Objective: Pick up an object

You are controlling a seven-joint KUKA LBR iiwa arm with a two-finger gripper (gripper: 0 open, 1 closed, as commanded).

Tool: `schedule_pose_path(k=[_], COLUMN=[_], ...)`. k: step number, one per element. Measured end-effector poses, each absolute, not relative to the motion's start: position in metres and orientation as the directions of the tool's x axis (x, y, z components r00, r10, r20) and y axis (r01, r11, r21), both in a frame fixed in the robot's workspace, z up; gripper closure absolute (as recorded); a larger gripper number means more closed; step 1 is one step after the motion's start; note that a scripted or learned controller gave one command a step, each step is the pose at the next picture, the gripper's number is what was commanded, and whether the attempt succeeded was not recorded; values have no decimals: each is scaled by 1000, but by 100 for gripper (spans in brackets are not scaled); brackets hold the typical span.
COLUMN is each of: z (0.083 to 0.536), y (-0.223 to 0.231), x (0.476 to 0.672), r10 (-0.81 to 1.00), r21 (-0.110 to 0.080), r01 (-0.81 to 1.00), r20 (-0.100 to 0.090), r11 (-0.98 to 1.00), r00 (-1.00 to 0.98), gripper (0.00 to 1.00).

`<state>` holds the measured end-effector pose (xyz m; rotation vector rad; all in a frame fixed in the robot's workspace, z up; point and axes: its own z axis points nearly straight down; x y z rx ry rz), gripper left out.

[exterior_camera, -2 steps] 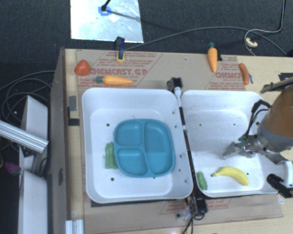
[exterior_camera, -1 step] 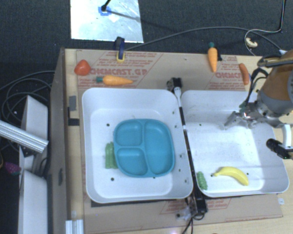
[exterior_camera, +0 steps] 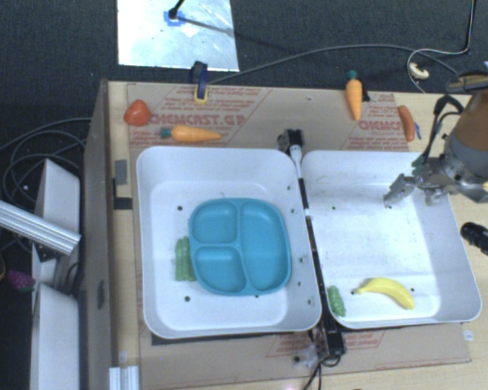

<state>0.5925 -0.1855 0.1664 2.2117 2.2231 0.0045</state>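
The left shallow white plastic bin (exterior_camera: 159, 218) holds a blue divided plastic tray (exterior_camera: 239, 245) with a green toy vegetable (exterior_camera: 183, 260) beside it. The right white bin (exterior_camera: 439, 242) holds the likeliest target, a yellow toy banana (exterior_camera: 384, 291), at lower right, and a small green toy piece (exterior_camera: 335, 300) against its lower-left wall. The gripper (exterior_camera: 413, 189) hangs at the frame's right with fingers spread, holding nothing, well apart from the banana. The banana's curved shape could roll or slip from a closing pinch; a descent where it hangs would meet bare floor.
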Motion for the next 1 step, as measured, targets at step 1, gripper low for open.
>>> schedule_pose_path(k=[1], z=[84], y=[-168], x=[538], r10=[1000], r21=[1], r01=[1000], r20=[0], r11=[1], r00=[-1], gripper=[0])
